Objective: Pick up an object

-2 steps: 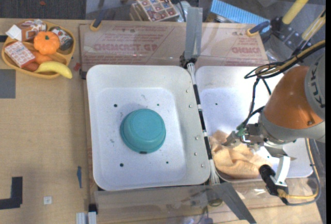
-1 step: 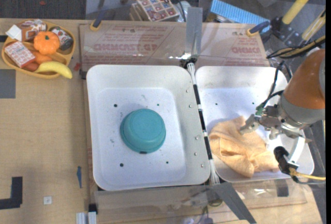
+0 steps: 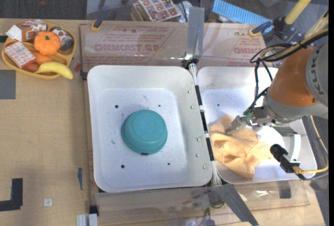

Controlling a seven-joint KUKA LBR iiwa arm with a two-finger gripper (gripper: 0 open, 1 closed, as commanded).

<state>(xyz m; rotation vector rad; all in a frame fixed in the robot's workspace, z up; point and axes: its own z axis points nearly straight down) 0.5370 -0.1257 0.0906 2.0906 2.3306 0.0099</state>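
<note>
1. At the far left of the bench sits a yellow tray (image 3: 10,58) of toy food: a small orange pumpkin (image 3: 47,43), a banana (image 3: 55,68) along its near rim, and some printed packets.
2. The left bin (image 3: 104,89) holds one thing, a teal bowl (image 3: 144,131) turned upside down, a little below the bin's middle and apart from every wall.
3. Behind the bins lies a cardboard sheet (image 3: 135,42) with red print, and a box with a patterned face (image 3: 156,6) stands further back.
4. The right bin (image 3: 224,84) holds a crumpled yellow cloth (image 3: 237,149), bunched against the bin's left wall and reaching to the near edge.
5. The gripper (image 3: 237,123) points left and down, its tip at the upper edge of the cloth; how far the jaws stand apart, and whether any cloth is between them, cannot be told from this slant.
6. The arm (image 3: 295,84) with its orange band rises over the right side of that bin, and black cables loop beside it.
</note>
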